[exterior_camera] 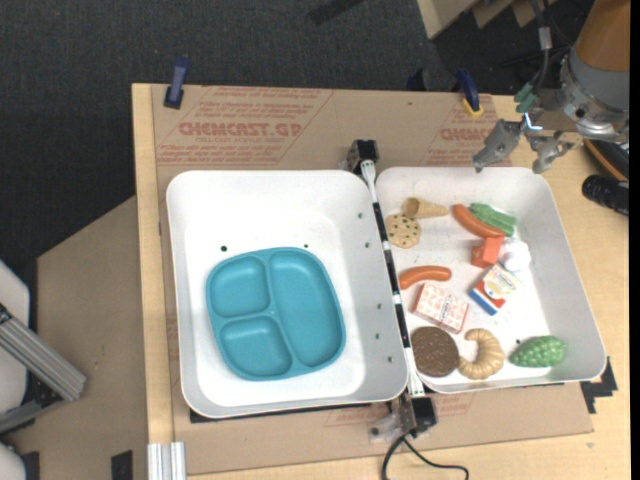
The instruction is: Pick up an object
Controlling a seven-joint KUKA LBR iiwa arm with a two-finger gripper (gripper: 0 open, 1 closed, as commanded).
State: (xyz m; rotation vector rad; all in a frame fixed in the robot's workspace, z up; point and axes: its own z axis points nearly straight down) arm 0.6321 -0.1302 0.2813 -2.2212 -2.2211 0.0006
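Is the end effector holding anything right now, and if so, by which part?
Nothing is held. The end effector hangs open above the right bin's far rim, with no object between its fingers.

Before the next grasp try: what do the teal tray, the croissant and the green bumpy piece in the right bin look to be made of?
Teal tray: apparently moulded plastic, smooth and matte, one even colour with rounded compartment walls. Croissant: probably hard plastic toy food, with a slight sheen on its ridged tan surface. Green bumpy piece: likely plastic too, uniformly green and knobbly; whether rigid or soft cannot be told.

Robot lab: clamped cardboard bench (300, 118), white bins (190, 268), toy food, cables.
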